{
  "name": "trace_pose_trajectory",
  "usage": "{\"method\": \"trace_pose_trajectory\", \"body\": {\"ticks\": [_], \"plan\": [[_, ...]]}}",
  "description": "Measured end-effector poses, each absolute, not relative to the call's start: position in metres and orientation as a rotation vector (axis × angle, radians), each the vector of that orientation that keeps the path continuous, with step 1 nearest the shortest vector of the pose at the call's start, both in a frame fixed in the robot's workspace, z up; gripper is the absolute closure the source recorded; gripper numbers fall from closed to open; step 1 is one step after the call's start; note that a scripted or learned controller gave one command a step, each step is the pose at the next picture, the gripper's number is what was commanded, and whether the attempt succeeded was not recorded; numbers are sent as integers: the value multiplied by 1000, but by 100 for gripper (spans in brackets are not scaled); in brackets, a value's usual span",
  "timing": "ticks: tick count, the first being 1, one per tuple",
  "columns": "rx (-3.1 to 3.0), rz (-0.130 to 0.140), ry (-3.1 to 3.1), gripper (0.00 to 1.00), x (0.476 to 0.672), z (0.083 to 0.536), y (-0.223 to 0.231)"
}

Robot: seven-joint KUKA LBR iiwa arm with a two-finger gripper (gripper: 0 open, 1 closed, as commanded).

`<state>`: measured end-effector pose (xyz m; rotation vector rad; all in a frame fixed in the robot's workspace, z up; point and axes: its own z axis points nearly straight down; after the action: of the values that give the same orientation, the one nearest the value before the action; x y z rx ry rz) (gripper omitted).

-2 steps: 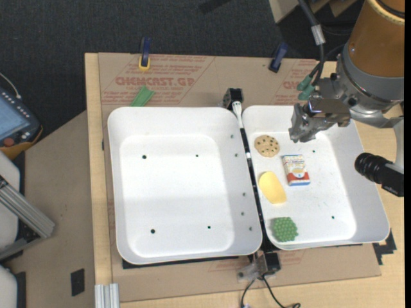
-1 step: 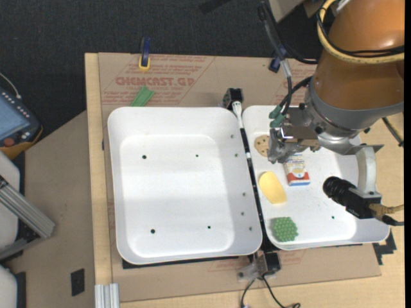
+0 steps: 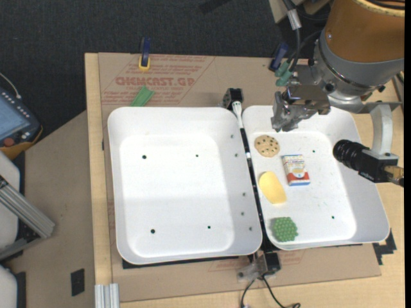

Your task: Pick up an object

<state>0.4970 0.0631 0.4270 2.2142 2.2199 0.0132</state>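
Two shallow white bins sat side by side on a brown board. The left bin held nothing but small dark holes. The right bin carried four things in a loose line near its left wall: a round cookie at the far end, a small red and white carton just beside it, a yellow piece below, and a green bumpy ball nearest the front rim. The gripper hung over the far end of the right bin, close above the cookie, gripping nothing that I could see; whether it was open or closed I could not tell. A black camera mount jutted over the bin's right rim.
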Motion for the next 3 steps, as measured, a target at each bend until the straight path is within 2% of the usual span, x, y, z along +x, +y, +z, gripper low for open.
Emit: {"method": "trace_pose_trajectory", "body": {"ticks": [1, 2, 3], "plan": [[2218, -6, 2231, 100, 479, 391, 112], [2221, -9, 2228, 100, 478, 346, 136], [2231, -6, 2214, 100, 479, 333, 59]]}}
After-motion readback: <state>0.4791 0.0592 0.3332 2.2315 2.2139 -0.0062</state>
